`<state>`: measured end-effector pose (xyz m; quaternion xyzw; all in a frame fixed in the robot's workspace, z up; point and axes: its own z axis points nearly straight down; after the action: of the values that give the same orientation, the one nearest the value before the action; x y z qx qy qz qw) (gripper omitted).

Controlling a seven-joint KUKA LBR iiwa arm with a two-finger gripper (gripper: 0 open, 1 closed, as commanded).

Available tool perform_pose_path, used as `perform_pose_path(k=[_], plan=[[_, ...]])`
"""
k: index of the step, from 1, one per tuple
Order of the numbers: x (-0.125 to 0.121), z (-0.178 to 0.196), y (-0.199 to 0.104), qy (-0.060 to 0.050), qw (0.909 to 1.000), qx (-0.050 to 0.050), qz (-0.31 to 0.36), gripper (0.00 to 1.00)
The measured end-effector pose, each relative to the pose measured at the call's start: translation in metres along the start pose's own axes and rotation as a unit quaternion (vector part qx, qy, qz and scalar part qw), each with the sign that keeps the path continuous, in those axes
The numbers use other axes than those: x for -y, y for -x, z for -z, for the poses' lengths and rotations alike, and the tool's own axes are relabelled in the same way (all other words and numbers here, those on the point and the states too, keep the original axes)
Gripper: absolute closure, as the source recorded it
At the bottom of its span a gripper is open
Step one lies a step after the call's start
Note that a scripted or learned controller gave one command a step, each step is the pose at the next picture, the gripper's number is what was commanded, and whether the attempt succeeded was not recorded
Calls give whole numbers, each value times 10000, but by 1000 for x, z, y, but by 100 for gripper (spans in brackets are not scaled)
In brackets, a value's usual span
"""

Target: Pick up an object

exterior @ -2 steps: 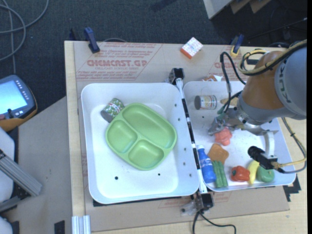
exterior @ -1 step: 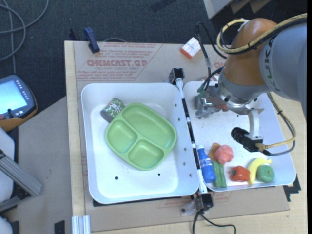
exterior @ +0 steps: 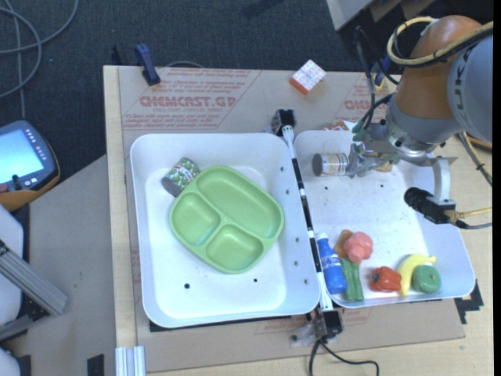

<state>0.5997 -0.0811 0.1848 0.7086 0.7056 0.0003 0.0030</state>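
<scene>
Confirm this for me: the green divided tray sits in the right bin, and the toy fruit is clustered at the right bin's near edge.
Not quite. The camera view shows the green divided tray in the left bin, not the right one, resting partly over a small can. The rest holds: the toy fruit is clustered at the near edge of the right bin.

My arm: grey rounded housing, smooth finish. Orange band above wrist, glossy, dome-shaped. Yellow cable looped over band top; thinner dark cables alongside. Wrist flange grey, circular. My gripper: small metallic assembly, grey and dark parts. Black cylindrical unit on pale bracket beside wrist, cable trailing from it.
</scene>
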Motion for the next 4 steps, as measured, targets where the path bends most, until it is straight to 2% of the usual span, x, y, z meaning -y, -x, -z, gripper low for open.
perform_pose_path(k=[1,2,3,4], plan=[[1,0,-4,-14,10000,-13,23,0],[-70,-37,70,17,10000,6,9,0],[-69,26,9,19,10000,-16,49,0],[-66,-2,-48,-46,10000,-35,52,0]])
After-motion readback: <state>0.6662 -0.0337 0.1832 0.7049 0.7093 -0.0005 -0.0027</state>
